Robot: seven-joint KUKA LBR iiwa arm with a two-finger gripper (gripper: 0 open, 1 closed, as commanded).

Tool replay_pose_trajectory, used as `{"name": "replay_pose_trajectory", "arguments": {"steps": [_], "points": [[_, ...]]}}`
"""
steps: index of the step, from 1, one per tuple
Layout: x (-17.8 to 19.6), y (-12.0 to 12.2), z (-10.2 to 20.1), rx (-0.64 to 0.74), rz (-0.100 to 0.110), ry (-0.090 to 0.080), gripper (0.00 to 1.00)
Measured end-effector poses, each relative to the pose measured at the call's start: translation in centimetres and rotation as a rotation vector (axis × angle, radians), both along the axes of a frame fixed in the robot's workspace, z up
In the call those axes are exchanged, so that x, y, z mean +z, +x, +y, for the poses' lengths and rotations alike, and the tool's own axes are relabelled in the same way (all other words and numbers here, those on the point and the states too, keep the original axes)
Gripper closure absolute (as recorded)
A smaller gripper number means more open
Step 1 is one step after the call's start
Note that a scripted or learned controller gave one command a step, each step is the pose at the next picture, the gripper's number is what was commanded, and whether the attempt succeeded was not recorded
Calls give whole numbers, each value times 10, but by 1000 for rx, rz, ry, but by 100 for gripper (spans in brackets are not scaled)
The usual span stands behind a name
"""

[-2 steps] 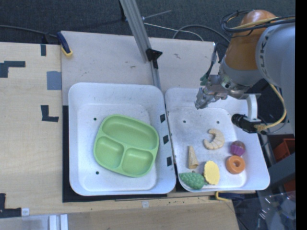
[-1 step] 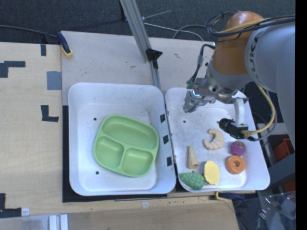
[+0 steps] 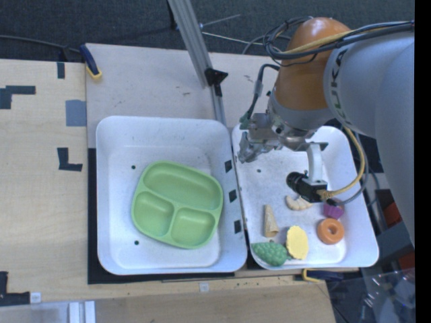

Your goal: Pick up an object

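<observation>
camera view, looking down at a slant: two shallow white bins sit side by side on the bench. left bin (image 3: 114, 180) contains one green divided plate (image 3: 177, 204) with three compartments, lying flat near the bin's middle. right bin (image 3: 357, 241) contains the small objects, all grouped toward its near edge: a tan cone-shaped piece (image 3: 270, 221) near the bin's left wall; a green leafy piece (image 3: 271, 253) at the near left corner; a yellow piece (image 3: 297, 242) just beside the green one; an orange ring (image 3: 330, 231) to the right of the yellow piece; a small purple piece (image 3: 333, 210) just above the ring; a pale curved piece (image 3: 297, 203) further up, beside a black fitting on the arm's cabling.

arm (image 3: 377, 86) enters from the right, orange band above the wrist. gripper (image 3: 248, 152) hangs over the far left part of the right bin, close to the divider between the bins, well apart from the grouped objects. nothing is visible between its fingers; finger state (apart or together) cannot be told from this angle.

a slanted metal pole (image 3: 192, 36) stands behind the bins.
</observation>
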State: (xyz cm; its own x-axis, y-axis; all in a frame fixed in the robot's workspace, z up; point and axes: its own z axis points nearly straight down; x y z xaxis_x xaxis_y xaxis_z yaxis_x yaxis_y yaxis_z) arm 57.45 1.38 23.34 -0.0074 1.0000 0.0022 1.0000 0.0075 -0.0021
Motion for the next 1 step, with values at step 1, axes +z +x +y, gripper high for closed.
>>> {"name": "replay_pose_trajectory", "arguments": {"steps": [1], "points": [[8,-23,46,0,1,0,100]]}}
